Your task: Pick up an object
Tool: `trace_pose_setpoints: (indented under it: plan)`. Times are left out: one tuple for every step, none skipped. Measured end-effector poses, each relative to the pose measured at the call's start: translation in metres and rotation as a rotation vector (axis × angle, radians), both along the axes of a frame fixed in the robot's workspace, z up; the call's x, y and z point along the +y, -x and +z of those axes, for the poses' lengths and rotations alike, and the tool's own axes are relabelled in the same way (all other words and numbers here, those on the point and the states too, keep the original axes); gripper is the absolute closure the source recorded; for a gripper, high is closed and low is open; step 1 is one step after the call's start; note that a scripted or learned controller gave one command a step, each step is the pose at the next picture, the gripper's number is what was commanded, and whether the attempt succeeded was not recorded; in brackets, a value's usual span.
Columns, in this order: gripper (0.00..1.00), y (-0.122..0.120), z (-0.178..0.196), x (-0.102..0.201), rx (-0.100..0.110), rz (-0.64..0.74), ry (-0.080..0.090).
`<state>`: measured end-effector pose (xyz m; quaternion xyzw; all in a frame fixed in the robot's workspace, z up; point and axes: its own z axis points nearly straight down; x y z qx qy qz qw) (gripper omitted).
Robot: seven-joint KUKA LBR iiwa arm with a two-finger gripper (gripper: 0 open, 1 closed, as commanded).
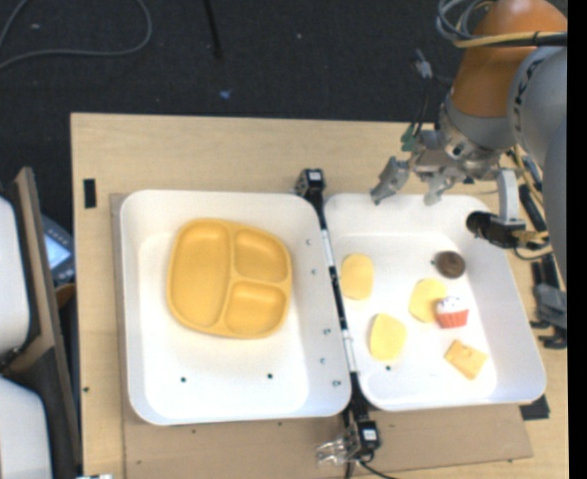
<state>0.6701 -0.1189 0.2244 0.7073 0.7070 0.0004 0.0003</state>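
Six small things are lying in the right bin (pixel 518 362), any of them a candidate for picking, none of them lifted: a pale yellow oval piece (pixel 356 275) sitting near the bin's left wall, a second yellow piece (pixel 386 336) lying below it toward the near edge, a third yellow piece (pixel 425 298) sitting mid-bin, a red and white cupcake-like toy (pixel 452 312) touching that third piece on its right, an orange wedge (pixel 464 358) lying nearer the front right corner, and a dark brown round thing (pixel 449 263) sitting apart toward the far right. The left bin (pixel 144 367) is holding one item, a yellow divided plate (pixel 228 276) with three compartments, lying flat and a little left of centre. The two bins are sitting side by side on a wooden bench (pixel 94 158), their inner edges touching. The gripper (pixel 409 185) is hanging over the far rim of the right bin, fingers spread apart with nothing between them, well clear of all six pieces. The arm (pixel 498 58) is reaching in from the right, its orange band showing above the wrist. No readable writing is showing anywhere.
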Motion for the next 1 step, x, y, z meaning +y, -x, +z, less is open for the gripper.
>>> trace_pose_setpoints:
  plan:
    - [0.00,0.0267,0.0853,0.0116,-0.007,-0.017,0.001]
